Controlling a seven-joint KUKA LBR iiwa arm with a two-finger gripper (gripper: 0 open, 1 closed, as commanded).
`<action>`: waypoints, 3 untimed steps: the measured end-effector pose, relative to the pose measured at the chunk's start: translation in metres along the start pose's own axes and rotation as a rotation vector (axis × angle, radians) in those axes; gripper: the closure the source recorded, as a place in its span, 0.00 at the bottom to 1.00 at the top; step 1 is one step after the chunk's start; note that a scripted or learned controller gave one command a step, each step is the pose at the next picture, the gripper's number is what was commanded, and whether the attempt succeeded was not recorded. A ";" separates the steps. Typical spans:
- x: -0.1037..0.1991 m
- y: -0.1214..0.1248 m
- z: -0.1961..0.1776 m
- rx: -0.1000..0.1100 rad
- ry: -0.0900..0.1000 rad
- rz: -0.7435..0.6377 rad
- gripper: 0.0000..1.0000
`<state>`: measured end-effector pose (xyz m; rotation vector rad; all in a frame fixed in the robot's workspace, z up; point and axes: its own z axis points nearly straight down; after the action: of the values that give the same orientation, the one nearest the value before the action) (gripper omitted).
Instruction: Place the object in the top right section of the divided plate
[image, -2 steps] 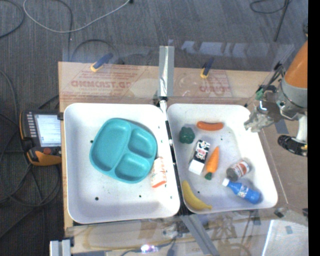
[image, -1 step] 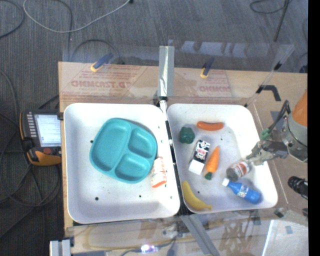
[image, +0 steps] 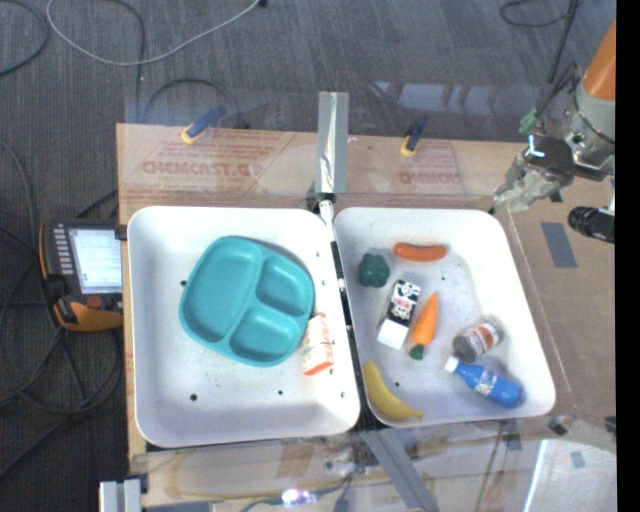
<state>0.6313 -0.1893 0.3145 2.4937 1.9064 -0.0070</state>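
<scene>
Hovering off right bin's corner, hand (image: 524, 182) grip unreadable | step: pre-pick, divided plate (image: 248, 299) bare | next: descend onto one object, likely carrot (image: 425, 322)

Bright, even overhead light is washing out the two shallow white plastic bins (image: 145, 330); shadows are staying faint, focus slightly soft.

The arm (image: 605, 70) is cut off by the right edge, showing little beyond its orange band. The gripper (image: 520, 185) is small and blurred. The small carton (image: 318, 345) beside the divided plate (image: 250, 300) bears unreadable print.
</scene>
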 end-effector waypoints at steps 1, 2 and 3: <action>-0.001 -0.107 0.179 0.006 0.006 0.047 1.00; 0.041 -0.063 0.129 0.002 0.003 0.028 1.00; -0.006 -0.025 0.136 0.003 0.003 0.060 1.00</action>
<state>0.6058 -0.1889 0.1786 2.5522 1.8334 -0.0060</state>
